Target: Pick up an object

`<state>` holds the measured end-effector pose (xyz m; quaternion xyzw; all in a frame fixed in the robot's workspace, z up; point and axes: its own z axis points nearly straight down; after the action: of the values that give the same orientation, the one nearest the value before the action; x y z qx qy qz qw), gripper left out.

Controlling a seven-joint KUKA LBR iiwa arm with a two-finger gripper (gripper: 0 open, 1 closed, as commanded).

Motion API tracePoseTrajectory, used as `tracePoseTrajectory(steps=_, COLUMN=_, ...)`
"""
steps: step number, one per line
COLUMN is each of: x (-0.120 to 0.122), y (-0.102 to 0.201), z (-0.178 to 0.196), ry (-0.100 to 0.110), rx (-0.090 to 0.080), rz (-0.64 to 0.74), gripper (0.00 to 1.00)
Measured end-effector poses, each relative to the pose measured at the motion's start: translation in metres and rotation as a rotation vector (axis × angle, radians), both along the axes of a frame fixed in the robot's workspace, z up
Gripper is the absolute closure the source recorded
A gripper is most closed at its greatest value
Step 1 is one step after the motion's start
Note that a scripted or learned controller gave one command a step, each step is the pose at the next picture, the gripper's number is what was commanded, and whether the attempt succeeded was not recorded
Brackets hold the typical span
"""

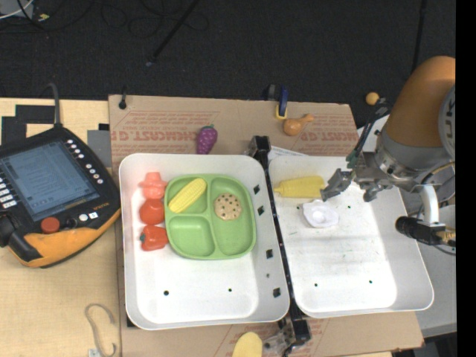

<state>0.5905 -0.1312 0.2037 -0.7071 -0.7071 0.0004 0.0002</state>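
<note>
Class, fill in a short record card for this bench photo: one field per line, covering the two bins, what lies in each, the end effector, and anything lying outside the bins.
left bin: green divided tray, red and pink toys beside it
tray contents: corn cob, cookie
right bin: yellow piece, small white object
end effector: over the right bin's far side, near the yellow piece
outside bins: purple grapes, orange pear-like toy, handheld control pendant
</note>
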Motion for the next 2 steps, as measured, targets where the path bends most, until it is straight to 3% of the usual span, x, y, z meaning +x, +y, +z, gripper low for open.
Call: tracePoseTrajectory(steps=2, x=-0.001, y=-0.005, z=-0.112, ry=0.006, rx=0.002, rz=0.001, gripper=0.0)
